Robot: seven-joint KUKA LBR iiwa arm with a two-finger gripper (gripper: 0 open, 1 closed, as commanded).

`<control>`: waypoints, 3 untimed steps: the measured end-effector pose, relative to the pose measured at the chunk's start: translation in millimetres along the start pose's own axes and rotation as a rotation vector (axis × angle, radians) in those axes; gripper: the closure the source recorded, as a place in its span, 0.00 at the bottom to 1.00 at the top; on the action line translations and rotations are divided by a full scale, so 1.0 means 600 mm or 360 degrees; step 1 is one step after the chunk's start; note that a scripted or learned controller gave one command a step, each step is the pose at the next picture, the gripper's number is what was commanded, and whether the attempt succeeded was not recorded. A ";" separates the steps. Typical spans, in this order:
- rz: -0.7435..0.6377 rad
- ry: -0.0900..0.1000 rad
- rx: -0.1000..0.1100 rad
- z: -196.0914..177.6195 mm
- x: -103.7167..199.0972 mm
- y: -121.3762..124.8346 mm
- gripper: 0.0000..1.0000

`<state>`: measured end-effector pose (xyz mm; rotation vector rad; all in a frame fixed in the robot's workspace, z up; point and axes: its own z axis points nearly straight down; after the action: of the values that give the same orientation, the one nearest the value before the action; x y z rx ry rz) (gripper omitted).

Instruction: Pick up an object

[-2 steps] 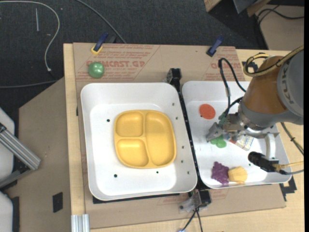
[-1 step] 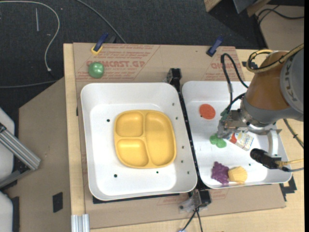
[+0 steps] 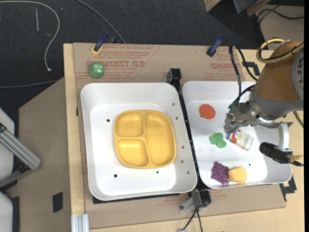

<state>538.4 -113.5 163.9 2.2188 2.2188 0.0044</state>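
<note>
Small white carton with red and blue print (image 3: 242, 140) lies flat in the right white bin (image 3: 203, 170), just right of the green toy (image 3: 217, 140). I see the gripper (image 3: 233, 128) lowered from the right beside its left end; grip state indeterminate.

A green ball (image 3: 96, 70) lies on the cardboard (image 3: 145, 64) beside two blue clamps (image 3: 100, 42).

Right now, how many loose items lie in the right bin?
5: orange piece far side, green piece middle, small packet under the gripper, purple piece and yellow piece near edge. Arm may hide more.
</note>
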 end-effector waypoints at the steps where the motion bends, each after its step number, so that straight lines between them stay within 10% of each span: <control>1: -0.0002 0.0000 -0.0002 -0.077 -0.001 0.015 1.00; 3: -0.0008 0.0006 0.0012 -0.122 0.077 0.020 1.00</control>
<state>550.2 -67.2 237.2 2.2189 2.2302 0.0004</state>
